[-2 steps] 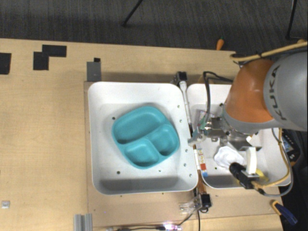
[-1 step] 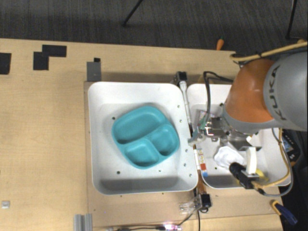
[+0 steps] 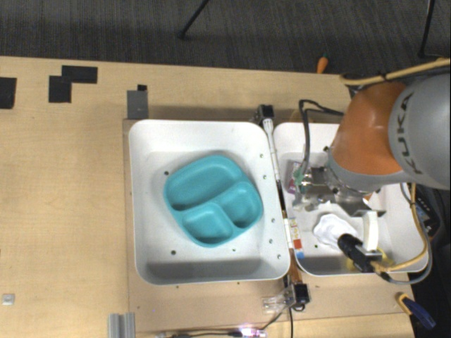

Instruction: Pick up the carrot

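My gripper [image 3: 309, 189] is low inside the right bin [image 3: 402, 248], near its left wall, under the grey arm with the orange band [image 3: 366, 136]. The wrist hides much of that bin's floor. A white crumpled thing [image 3: 331, 229] lies just in front of the gripper, toward the bin's near side. A small purple and green thing [image 3: 292, 184] sits right against the gripper on its left; whether the two touch is unclear.
The left bin [image 3: 148, 259] holds a teal divided plate [image 3: 211, 199] in its middle. A small orange thing [image 3: 322, 65] lies at the bench's far edge. The ridge between the bins [image 3: 276, 182] runs just left of the gripper.
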`<state>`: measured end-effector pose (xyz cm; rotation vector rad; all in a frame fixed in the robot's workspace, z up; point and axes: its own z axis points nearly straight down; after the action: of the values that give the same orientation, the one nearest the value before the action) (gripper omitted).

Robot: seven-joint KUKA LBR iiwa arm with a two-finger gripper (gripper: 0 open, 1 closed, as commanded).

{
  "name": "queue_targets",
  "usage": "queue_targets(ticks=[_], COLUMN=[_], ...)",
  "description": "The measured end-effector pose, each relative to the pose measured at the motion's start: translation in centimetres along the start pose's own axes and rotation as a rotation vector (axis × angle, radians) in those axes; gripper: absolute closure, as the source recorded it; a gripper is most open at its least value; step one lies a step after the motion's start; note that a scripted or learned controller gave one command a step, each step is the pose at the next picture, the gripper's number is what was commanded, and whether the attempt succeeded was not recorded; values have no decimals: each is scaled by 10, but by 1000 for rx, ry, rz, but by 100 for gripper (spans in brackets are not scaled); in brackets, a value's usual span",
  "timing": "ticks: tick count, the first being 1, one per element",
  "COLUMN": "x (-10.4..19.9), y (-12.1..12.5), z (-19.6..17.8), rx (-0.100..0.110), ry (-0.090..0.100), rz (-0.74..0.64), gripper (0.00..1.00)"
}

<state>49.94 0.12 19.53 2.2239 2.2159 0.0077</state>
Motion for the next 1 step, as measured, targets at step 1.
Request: queue_targets(ticks=[1], x=[32], y=[-11], z=[11], rx=[3], ry=[0], rz=[-121], gripper=[100])
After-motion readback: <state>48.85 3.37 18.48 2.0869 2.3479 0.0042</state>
